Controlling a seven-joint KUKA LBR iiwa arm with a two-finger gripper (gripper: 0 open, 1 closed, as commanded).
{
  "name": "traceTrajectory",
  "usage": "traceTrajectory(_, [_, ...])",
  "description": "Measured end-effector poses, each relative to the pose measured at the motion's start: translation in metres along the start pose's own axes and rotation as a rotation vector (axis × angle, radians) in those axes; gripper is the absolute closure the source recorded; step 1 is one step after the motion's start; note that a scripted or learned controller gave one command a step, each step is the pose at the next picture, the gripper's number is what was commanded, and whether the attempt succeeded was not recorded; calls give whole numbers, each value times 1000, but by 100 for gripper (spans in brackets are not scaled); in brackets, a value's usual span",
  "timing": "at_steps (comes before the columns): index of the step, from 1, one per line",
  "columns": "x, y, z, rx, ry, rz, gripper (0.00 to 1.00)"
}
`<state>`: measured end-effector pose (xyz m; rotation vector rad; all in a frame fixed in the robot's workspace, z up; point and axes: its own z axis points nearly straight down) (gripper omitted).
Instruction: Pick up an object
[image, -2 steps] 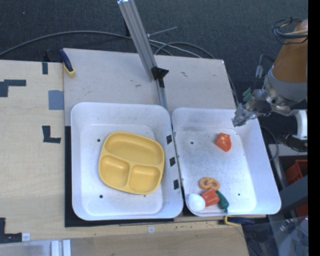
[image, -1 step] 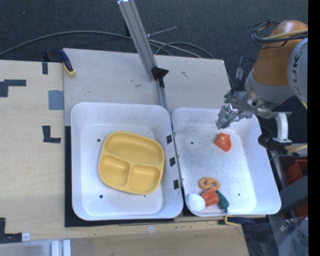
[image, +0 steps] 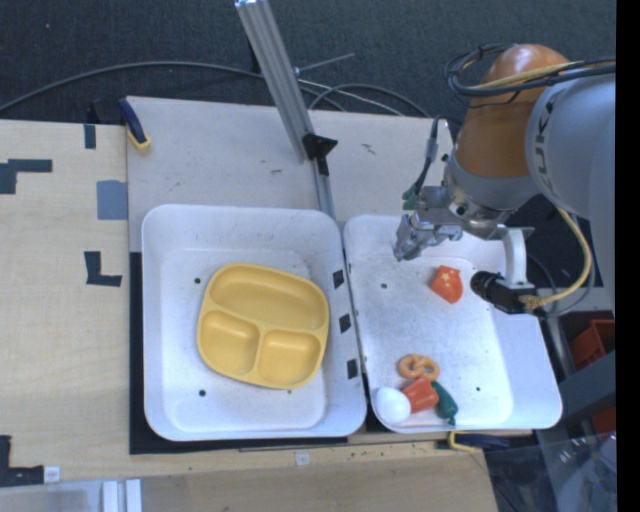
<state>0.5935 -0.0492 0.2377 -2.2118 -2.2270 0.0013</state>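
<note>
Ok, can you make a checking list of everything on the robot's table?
Surface: light wooden bench bearing two shallow white bins, left bin and right bin.
Job's things: orange-red toy piece lying alone in the right bin; small orange pretzel-shaped toy, white egg-shaped toy and red-and-green toy vegetable clustered at that bin's near edge.
Clutter: yellow three-compartment plastic tray in the left bin.
Grippers: grey two-finger gripper above the right bin's far end, holding nothing visible.
Cables: black cables behind the bench.
Surroundings: slanted metal pole.

One fixed overhead camera, angled down on both white bins (image: 160, 330), arm (image: 560, 120) entering from right
</note>
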Motion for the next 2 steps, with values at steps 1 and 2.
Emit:
traceTrajectory(1, [52, -1, 4, 0, 0, 0, 100])
traceTrajectory(2, [109, 3, 12, -1, -1, -1, 100])
